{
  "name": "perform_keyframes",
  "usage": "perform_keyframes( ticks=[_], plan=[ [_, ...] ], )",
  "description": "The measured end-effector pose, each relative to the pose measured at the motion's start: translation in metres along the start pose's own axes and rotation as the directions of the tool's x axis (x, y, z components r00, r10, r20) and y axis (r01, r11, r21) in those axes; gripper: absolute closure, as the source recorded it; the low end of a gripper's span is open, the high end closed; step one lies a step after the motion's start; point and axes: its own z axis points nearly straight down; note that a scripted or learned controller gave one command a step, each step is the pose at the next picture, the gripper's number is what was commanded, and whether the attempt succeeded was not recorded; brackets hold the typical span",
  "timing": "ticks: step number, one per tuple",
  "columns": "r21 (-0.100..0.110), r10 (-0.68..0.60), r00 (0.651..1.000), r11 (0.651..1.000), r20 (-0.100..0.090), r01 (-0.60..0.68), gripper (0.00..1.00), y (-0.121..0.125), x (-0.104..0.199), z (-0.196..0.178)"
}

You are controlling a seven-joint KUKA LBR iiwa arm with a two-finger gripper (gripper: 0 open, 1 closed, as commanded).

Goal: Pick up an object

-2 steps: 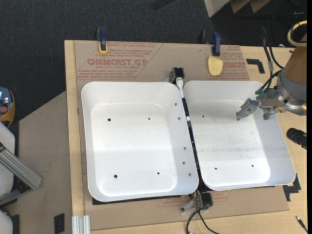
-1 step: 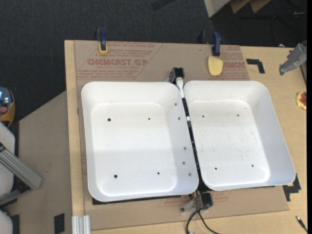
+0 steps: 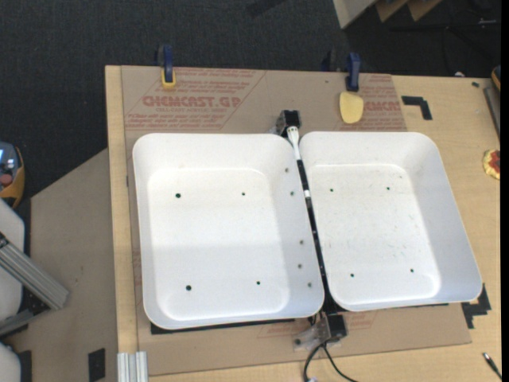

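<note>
Top-down slanted view of a counter w/ two shallow white bins side by side. The left bin (image 3: 151,213) and right bin (image 3: 455,213) nearly touch along their inner rims; a thin black strip (image 3: 307,205) runs btwn them from far edge to near edge. It ends at a small black connector (image 3: 288,120) at the far end and at a cable (image 3: 324,342) at the near end. Each bin floor shows four small dark dots, roughly in a square; the right bin's floor also has fine dark specks.

The bins sit on a brown cardboard sheet (image 3: 207,98) printed w/ red lettering. Two blue clamps, one (image 3: 166,60) past the left bin and one (image 3: 352,68) past the right bin, pinch the sheet's far edge.

Candidate for the pick: a small yellow piece (image 3: 351,107) lies on the cardboard, just beyond the right bin's far rim and right below the second clamp. A small orange-red item (image 3: 491,162) sits at the far right, apart from the bins; can't tell what it is.

Tool: open or closed can't be told, so positions can't be given relative to it.

Dark carpet floor (image 3: 79,22) surrounds the counter; a grey metal rail (image 3: 33,275) lies at the left.
</note>
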Motion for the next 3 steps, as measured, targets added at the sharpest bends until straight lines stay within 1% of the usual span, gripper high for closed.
perform_keyframes(
  ticks=[1,2,3],
  plan=[
    [0.012,-0.003,1.0,1.0,-0.005,0.003,0.0,0.001,0.002,0.007],
    [0.019,-0.012,1.0,1.0,-0.009,0.012,0.0,0.049,0.106,0.082],
    [0.003,0.001,1.0,1.0,-0.003,-0.001,0.0,0.006,0.067,0.002]
  ],
)
